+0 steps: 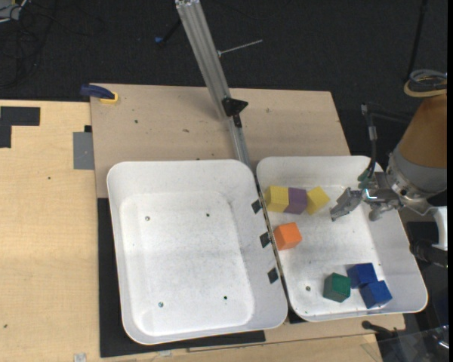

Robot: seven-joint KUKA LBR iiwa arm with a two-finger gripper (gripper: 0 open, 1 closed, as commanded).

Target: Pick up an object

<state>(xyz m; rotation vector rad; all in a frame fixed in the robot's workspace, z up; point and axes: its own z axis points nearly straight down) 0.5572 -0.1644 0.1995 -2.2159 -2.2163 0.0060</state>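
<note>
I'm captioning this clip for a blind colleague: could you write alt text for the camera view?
A grey arm's pincer hovers over the right white bin, which holds yellow, purple, yellow, orange, green and blue blocks. The left white bin sits beside it on a wooden bench.

Bench (174,123): pale wood-grain board, matt, with small dark marks. Left bin (136,183) and right bin (408,277): white moulded plastic, smooth, faintly speckled, low sheen. Slanted rail (204,47) at upper centre: ribbed bare metal, dull silver. Hand (360,204) at right: grey metal parts, some glinting. Cubes, including the orange cube (288,235) and green cube (336,286): matt, evenly coloured; material cannot be told.
</note>
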